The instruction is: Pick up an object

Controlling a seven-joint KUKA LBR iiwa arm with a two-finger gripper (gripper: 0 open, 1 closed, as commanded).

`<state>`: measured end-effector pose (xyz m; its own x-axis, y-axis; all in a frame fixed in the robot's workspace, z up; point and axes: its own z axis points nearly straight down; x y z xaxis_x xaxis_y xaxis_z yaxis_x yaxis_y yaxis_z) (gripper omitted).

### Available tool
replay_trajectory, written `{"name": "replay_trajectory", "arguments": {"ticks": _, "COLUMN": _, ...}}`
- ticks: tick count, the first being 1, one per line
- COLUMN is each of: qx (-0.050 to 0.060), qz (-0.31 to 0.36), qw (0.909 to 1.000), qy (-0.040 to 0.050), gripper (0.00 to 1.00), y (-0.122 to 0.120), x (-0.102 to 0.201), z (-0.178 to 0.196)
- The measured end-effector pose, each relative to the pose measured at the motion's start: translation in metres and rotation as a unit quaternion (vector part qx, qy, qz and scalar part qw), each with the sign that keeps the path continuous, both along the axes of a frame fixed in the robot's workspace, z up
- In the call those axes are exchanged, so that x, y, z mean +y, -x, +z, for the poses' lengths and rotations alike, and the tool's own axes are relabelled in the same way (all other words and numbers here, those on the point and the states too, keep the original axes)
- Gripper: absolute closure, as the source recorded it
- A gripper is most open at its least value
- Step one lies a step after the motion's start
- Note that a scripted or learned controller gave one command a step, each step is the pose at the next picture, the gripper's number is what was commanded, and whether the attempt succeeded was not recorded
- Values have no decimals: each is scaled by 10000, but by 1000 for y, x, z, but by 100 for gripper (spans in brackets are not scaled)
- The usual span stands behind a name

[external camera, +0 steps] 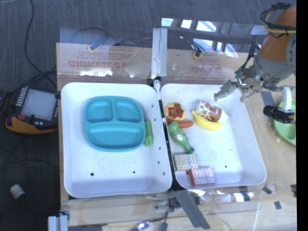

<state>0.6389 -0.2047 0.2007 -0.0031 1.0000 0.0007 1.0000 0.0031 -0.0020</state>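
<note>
- Bins: two shallow white plastic trays with rounded corners sit side by side, the left bin (77,177) and the right bin (250,162), their inner rims touching along the middle; both look smooth and slightly glossy.
- Plate: one teal plastic plate (114,122), a rounded rectangle split into three compartments, lies in the upper half of the left bin; one small green pod-shaped toy (148,133) rests against its right edge.
- Right bin contents, six pieces in all, clustered toward its left and upper side: one round pizza toy (175,111) with red and yellow topping; one short orange-red sausage (185,124) just below it; one green bottle (180,136), lying tilted with its neck toward the upper left; one curved yellow banana (207,121); one small red-and-white printed box (210,111) resting on the banana's upper side; one pale checked wafer-like square (185,161); one reddish printed carton (202,176) just below that square, near the bin's front rim.
- Arm: one grey arm with an orange band (279,35) reaches in from the right; its gripper (232,89) hangs over the upper right part of the right bin, up and to the right of the small box and apart from it; two metal fingers (220,93) are spread apart with nothing between them.
</note>
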Motion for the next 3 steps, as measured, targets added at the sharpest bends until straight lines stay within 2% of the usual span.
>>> {"name": "replay_trajectory", "arguments": {"ticks": 1, "qx": 5, "qz": -63, "qw": 10000, "qy": 13, "gripper": 0, "y": 24, "x": 28, "z": -94}}
{"name": "replay_trajectory", "arguments": {"ticks": 2, "qx": 18, "qz": -56, "qw": 10000, "qy": 8, "gripper": 100, "y": 25, "x": 28, "z": -86}}
{"name": "replay_trajectory", "arguments": {"ticks": 3, "qx": 10, "qz": -1544, "qw": 9880, "qy": 18, "gripper": 100, "y": 52, "x": 66, "z": 31}}
